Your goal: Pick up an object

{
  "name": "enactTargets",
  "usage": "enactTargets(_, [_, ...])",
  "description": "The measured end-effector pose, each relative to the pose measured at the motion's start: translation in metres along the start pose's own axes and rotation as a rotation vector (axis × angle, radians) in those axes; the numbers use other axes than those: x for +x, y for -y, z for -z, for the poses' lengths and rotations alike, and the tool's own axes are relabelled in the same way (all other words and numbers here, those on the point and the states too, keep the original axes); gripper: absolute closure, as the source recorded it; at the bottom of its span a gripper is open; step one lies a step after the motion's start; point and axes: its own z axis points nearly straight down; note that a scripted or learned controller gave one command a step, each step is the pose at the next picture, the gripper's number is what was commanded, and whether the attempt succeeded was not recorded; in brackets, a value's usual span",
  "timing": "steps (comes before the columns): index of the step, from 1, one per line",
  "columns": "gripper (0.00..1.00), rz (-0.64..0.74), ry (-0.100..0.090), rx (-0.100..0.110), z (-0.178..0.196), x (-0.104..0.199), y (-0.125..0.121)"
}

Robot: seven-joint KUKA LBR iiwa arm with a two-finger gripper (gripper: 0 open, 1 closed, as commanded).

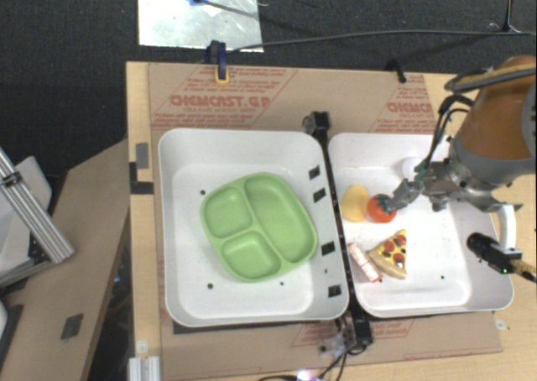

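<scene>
Over the right bin [482, 291], the gripper [398, 197] reaches the tomato [383, 209] (beside a yellow fruit [356, 202]); whether it grips I cannot tell. Nothing looks lifted yet; grasp and raise remain.

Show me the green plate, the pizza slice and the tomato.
green plate [289, 224], camera view, right compartment floor
pizza slice [391, 253], camera view, topped face
tomato [383, 211], camera view, red body

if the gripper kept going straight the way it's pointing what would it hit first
Most likely the red tomato toy: the gripper points down-left in the right bin, its tip right beside the toy. Height over it is unclear, so contact is a guess.
</scene>
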Motion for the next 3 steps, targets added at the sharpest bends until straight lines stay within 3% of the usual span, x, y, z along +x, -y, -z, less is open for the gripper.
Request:
enactTargets(1, [0.00,0.002,0.002,-0.011,0.005,0.000,-0.003])
enactTargets(3, [0.00,-0.001,0.001,-0.008,-0.102,0.008,-0.003])
